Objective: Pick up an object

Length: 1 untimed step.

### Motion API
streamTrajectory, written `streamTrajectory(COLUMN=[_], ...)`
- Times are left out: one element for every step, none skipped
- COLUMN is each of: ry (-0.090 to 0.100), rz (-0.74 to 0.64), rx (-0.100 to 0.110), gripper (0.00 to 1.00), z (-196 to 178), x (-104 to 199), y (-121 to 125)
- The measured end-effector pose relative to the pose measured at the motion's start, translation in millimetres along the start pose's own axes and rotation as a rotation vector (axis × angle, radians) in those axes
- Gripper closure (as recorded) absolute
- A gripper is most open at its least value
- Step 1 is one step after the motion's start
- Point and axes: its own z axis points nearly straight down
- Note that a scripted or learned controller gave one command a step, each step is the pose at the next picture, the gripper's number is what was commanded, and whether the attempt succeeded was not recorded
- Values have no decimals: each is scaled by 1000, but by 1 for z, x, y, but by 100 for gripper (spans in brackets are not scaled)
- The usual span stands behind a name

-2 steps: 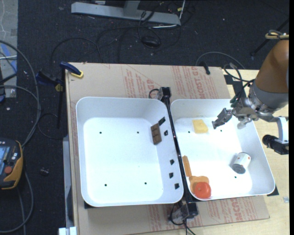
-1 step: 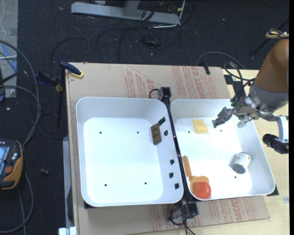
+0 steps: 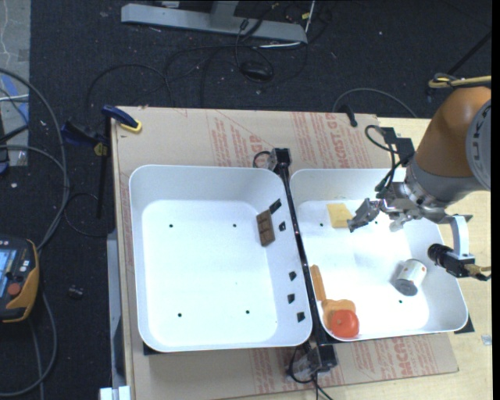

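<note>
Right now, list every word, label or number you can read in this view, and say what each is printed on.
Red block lettering on the cardboard sheet under the bins: several strips, turned and too blurred to read.
Screen of the handheld controller at the left edge: too small to read.
Nothing else carries legible text.

A flat brown cardboard sheet with red printed lettering (image 3: 234,129) covers the bench top. Around it lies dark speckled carpet floor (image 3: 70,70). Beyond the sheet's far edge rests a long grey metal bar (image 3: 211,23), with thin black cables (image 3: 234,58) looping between the two. A blue and yellow clamp (image 3: 121,119) grips the sheet's far left corner. Left of the sheet sits an orange and black handheld controller (image 3: 17,277).
</note>
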Motion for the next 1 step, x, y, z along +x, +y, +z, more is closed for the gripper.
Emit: streamTrajectory(ry=[0], rz=[0], rx=[2], gripper=[0], z=[63], x=[4], y=[0])
